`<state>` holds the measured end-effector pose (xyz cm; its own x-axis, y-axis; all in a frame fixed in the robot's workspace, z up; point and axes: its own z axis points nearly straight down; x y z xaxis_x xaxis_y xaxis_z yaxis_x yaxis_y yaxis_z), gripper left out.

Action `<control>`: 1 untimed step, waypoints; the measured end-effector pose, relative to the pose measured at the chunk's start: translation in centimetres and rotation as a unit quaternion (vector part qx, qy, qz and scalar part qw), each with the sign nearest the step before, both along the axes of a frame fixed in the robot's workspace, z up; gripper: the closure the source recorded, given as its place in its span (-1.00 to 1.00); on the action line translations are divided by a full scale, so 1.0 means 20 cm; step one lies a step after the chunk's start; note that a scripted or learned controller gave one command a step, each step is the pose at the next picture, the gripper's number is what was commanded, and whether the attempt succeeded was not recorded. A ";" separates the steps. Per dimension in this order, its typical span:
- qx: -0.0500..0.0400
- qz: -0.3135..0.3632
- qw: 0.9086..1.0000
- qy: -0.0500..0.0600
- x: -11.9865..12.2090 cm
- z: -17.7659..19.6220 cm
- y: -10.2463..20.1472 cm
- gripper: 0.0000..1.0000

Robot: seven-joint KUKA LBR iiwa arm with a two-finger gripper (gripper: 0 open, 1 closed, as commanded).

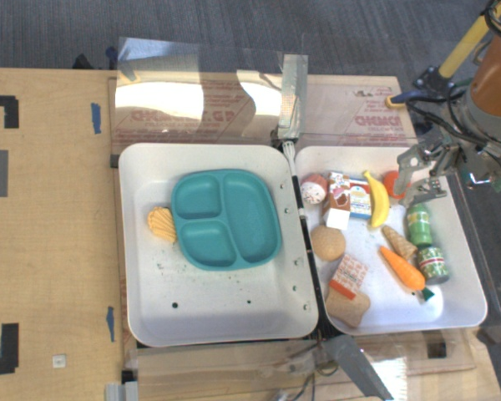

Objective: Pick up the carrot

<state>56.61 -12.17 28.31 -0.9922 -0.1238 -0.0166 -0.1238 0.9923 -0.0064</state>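
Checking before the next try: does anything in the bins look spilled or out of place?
Nothing looks spilled or damaged. The carrot lies flat in the right bin among toy food; the gripper hovers near that bin's far edge.

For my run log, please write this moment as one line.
stage: approach | gripper: above right bin's far edge, apart from carrot | carrot: lying in right bin, not held

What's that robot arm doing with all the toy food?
The gripper hangs over the far side of the right bin, near a banana and a green can. The carrot it should pick up lies untouched nearer the front. The left bin holds a teal plate.
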 end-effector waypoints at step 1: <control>0.002 0.002 1.000 0.005 0.00 -0.03 0.02 -1.00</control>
<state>56.51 -11.86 27.80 -0.9917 -0.1283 -0.0075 -0.1283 0.9917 -0.0013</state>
